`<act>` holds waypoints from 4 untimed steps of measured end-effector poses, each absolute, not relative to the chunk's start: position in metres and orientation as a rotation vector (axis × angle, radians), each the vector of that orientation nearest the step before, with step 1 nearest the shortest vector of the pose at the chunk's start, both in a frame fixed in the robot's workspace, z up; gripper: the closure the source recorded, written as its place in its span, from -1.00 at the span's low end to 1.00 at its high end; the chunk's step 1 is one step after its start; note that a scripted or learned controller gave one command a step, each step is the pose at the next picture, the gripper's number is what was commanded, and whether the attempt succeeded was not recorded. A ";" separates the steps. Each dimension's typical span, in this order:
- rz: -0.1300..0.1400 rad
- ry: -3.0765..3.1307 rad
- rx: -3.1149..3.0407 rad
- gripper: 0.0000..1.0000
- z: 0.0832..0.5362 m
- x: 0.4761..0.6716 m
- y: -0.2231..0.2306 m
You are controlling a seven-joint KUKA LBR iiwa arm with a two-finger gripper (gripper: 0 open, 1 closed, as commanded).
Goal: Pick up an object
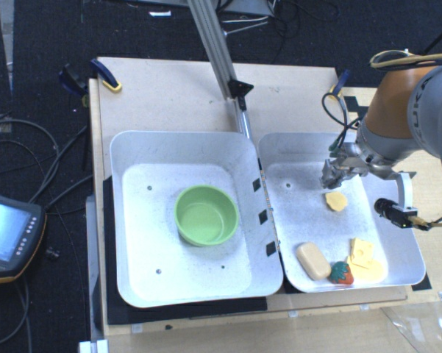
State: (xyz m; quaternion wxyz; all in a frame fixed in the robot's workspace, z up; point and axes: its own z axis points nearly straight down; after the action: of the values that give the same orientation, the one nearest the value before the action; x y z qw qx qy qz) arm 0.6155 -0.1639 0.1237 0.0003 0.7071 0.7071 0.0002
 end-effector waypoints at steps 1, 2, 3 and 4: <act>0.003 2.220 2.219 1.00 0.172 0.620 -0.155; 0.004 2.219 2.219 1.00 0.220 0.613 -0.152; 0.004 2.219 2.218 1.00 0.273 0.614 -0.152; 0.000 2.227 2.218 1.00 0.258 0.600 -0.103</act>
State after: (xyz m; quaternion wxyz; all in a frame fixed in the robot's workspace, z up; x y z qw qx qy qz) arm 0.6000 -0.1029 0.2576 -0.0007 0.7058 0.7084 0.0001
